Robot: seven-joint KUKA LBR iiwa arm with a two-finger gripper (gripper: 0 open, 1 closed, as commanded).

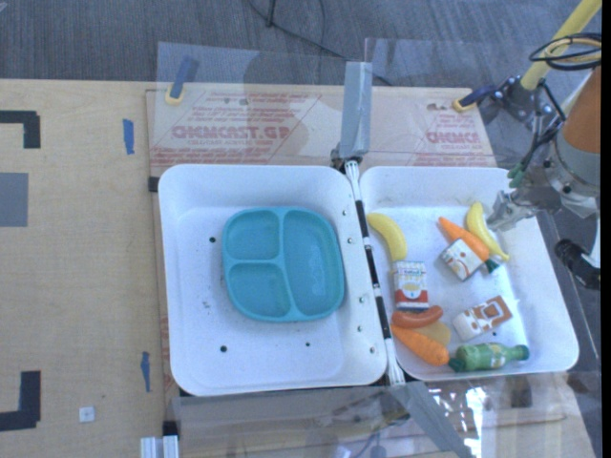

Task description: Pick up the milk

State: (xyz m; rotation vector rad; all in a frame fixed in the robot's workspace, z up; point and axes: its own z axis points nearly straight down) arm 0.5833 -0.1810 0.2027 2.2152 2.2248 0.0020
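Milk (461,259) lies in the right bin (563,303), a small white carton tipped on its side, its long axis running slantwise from near-left to far-right. It sits between a carrot (462,238) on its far side and a second carton (483,318) nearer the camera. From the gripper (506,208), poised over the bin's far right part beside a banana (482,230), the milk is to the left and nearer. How wide the gripper stands, or whether it touches anything, I cannot tell.

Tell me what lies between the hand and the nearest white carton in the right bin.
In the camera view, a yellow banana lies between the hand and that white carton, with an orange carrot alongside it.
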